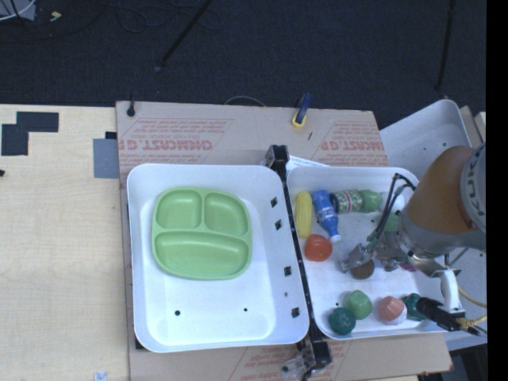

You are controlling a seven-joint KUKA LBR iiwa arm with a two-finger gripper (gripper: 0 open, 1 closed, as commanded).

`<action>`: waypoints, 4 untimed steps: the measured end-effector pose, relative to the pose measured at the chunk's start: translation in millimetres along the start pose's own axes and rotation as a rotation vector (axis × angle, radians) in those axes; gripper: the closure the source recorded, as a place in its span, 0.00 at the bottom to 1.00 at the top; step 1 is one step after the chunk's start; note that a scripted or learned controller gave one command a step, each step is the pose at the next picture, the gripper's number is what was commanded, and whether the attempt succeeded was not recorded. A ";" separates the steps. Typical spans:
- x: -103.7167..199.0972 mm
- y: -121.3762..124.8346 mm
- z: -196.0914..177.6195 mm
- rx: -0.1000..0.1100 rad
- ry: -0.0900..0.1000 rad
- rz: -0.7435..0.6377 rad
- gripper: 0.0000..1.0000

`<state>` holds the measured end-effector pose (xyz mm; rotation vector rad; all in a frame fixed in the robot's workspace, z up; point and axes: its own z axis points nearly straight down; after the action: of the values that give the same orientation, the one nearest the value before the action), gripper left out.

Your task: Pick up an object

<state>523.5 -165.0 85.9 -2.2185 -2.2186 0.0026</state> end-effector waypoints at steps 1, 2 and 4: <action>-1.6 0.1 -11.8 -0.001 0.000 0.005 1.00; -4.1 -2.1 -53.6 -0.004 -0.001 0.006 1.00; -4.5 4.3 -143.9 -0.006 -0.002 0.000 1.00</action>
<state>528.4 -169.8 229.8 -2.2218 -2.2228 -0.0015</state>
